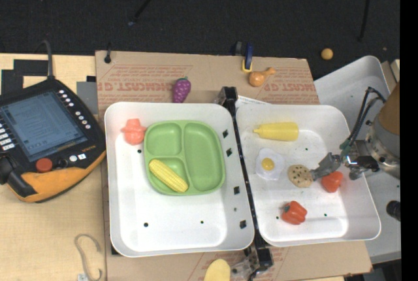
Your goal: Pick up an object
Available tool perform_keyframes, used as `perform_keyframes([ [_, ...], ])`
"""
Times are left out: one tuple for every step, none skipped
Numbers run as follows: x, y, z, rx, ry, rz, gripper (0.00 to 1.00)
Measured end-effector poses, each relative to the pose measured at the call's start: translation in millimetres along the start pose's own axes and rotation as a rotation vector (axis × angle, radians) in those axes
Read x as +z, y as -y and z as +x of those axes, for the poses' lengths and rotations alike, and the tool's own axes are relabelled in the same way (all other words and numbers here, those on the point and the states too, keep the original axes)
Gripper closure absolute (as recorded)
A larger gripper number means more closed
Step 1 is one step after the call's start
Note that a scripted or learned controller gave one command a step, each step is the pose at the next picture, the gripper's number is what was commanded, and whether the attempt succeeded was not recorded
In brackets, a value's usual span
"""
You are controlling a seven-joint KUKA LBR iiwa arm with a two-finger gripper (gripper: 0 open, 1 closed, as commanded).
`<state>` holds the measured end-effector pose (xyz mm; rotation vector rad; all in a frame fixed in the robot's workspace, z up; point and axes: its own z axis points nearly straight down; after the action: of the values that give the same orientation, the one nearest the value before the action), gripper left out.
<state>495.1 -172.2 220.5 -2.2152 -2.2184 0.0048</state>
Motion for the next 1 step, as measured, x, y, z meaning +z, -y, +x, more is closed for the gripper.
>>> perform_keyframes([
  [45.1, -0.7, 7.9, 0.0, -0.001, 0.0, 0.0],
])
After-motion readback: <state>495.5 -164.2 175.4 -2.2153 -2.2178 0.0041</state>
